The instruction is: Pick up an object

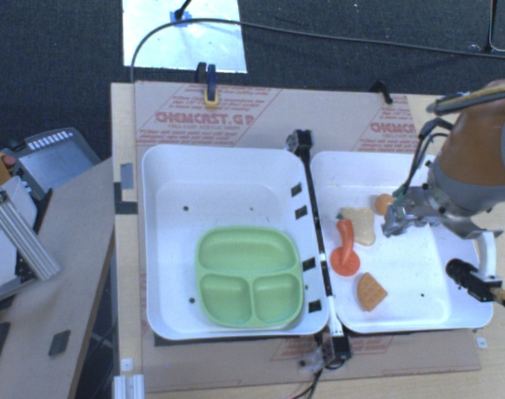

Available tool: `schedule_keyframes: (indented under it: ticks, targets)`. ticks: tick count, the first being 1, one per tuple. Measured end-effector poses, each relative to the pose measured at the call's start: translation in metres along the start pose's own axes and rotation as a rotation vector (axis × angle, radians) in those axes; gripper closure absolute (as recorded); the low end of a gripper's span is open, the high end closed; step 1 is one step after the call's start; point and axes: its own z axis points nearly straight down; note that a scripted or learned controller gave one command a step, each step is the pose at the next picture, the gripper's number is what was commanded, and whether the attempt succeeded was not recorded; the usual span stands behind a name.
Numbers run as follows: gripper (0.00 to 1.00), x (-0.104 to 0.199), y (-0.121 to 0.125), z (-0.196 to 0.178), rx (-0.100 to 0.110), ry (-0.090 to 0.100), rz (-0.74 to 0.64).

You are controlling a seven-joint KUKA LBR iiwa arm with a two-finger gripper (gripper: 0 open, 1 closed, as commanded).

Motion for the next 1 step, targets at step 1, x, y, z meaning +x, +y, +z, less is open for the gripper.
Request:
schedule_keyframes:
  ticks: [1]
  targets:
    - [1.0, 0.0538, 0.0074, 0.005, 0.001, 0.001, -0.001]
